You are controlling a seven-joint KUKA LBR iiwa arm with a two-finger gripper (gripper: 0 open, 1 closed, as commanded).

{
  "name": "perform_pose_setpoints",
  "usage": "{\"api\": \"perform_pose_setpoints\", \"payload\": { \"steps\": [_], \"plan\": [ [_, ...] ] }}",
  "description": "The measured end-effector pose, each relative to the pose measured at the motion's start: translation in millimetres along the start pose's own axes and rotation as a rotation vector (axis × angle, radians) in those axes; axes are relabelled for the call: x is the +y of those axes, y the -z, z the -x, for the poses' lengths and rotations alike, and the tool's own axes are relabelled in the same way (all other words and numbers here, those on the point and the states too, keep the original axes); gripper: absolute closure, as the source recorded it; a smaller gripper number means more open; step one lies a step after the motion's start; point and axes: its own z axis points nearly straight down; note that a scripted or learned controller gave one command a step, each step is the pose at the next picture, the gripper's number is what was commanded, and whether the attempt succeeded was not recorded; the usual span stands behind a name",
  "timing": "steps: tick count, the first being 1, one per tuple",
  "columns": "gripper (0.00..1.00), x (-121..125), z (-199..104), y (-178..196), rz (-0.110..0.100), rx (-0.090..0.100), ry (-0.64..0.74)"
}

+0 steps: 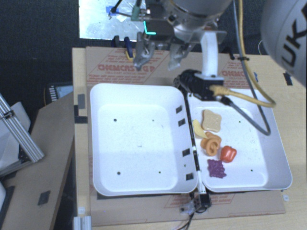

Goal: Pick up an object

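My gripper (159,57) hangs high over the back edge of the bench, above the far rim of the left bin (100,143), with its two fingers spread apart and nothing between them. In the right bin (268,171) several small things lie close to the divider: a tan slice of bread (211,121), a yellow piece (197,128) beside it, an orange curled piece (211,144), a red pepper (228,153) and a purple grape bunch (216,168). All of them lie well below and to the right of the gripper.
The two white bins sit side by side on a cardboard sheet (115,66). A yellow cable (244,98) and a grey hose (256,119) trail over the back of the right bin. An aluminium rail (19,133) stands at the left.
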Motion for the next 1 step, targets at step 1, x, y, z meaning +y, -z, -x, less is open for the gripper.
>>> {"api": "perform_pose_setpoints", "payload": {
  "steps": [1],
  "plan": [
    [1.00,0.3,0.0,11.6,0.003,0.001,0.002]
  ]
}}
